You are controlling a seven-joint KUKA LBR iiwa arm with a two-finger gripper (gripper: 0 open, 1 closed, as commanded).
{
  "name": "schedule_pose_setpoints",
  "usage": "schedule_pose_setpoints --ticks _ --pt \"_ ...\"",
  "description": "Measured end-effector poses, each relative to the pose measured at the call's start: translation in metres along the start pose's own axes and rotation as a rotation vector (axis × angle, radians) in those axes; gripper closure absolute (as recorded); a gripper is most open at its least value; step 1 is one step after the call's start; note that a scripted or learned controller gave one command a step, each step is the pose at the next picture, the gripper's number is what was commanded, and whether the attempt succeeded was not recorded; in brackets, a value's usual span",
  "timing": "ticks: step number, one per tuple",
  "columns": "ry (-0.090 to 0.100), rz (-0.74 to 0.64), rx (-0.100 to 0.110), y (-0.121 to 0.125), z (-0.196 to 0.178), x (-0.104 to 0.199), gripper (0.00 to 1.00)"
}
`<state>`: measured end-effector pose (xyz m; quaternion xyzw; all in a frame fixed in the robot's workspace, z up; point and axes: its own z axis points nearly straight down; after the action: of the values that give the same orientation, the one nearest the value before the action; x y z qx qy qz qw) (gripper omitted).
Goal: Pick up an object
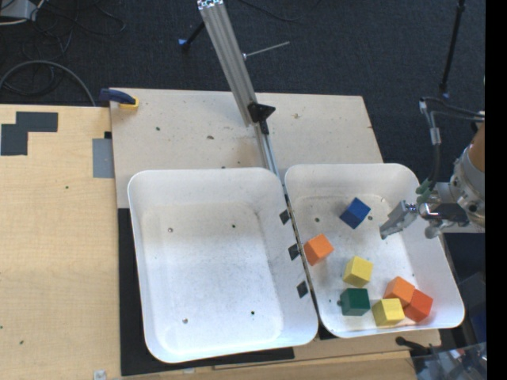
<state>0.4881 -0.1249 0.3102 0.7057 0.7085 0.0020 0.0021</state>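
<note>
- Handling: small blue cube (356, 212) — I judge it light, rigid and smooth-sided; best pinched across two opposite flat faces.
- Look: solid blue, sharp-edged, tilted.
- Place: right white bin (360, 174), far part, apart from the other blocks.
- Gripper (394, 222): just right of it; I cannot tell its spread.

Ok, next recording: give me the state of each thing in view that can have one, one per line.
gripper: above the right bin's right side, holding nothing visible
blue cube: tilted, loose in the right bin
orange cube: loose by the bin's left wall
yellow cube: loose, mid-bin
green cube: resting near the front
corner cluster: orange, red and yellow cubes bunched together
left bin: no cubes inside
</note>
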Motion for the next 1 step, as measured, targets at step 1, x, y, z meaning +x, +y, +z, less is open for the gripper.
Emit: schedule_pose_setpoints --ticks 1 --pt "-0.004 0.006 -0.001 0.0001 -0.1740 -0.0637 0.00"
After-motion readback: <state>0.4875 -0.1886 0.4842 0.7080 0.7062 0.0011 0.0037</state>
